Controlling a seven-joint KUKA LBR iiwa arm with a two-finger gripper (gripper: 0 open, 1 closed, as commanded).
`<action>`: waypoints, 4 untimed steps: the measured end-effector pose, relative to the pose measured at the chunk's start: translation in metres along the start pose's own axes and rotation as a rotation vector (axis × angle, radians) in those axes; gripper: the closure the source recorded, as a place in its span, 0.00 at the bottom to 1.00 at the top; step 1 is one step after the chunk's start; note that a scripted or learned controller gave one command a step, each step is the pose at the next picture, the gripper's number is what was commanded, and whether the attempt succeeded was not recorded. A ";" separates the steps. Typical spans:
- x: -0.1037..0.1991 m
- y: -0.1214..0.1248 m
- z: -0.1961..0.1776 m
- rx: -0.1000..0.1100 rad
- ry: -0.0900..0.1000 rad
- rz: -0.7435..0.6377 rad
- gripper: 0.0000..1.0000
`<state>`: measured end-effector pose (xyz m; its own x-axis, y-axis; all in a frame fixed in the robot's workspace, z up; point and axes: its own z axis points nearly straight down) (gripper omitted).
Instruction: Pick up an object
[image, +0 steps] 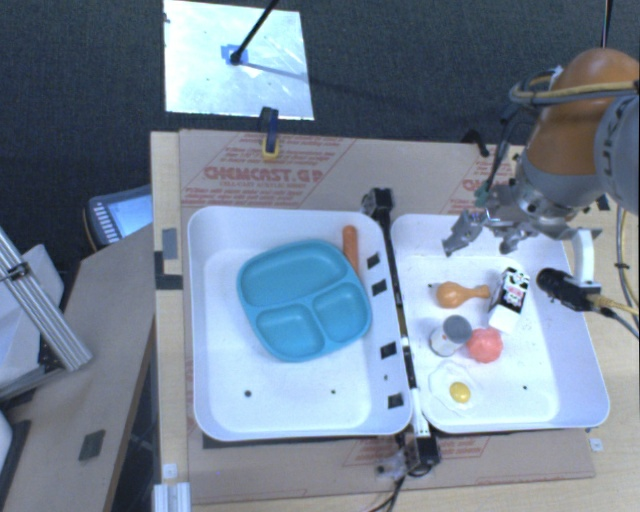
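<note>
My gripper hangs over the far part of the right bin. Its fingers are spread open with nothing between them. Below it in that bin lie an orange gourd-shaped toy, a white carton with black print, a small grey cylinder, a pink ball and a toy fried egg. The gripper stands above and apart from all of them.
The left bin holds a blue divided plate and a thin orange stick-shaped toy by its far right wall. A black divider runs between the bins. The right bin's near right corner has free floor.
</note>
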<state>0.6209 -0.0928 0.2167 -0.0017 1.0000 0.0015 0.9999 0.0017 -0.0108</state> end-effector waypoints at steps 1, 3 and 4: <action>0.000 0.003 -0.007 -0.013 -0.002 -0.002 0.00; -0.008 0.005 0.100 -0.007 -0.001 0.001 0.00; -0.008 0.006 0.134 -0.009 -0.001 0.001 0.00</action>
<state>0.6250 -0.1005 0.0829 -0.0005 1.0000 0.0004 1.0000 0.0005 -0.0018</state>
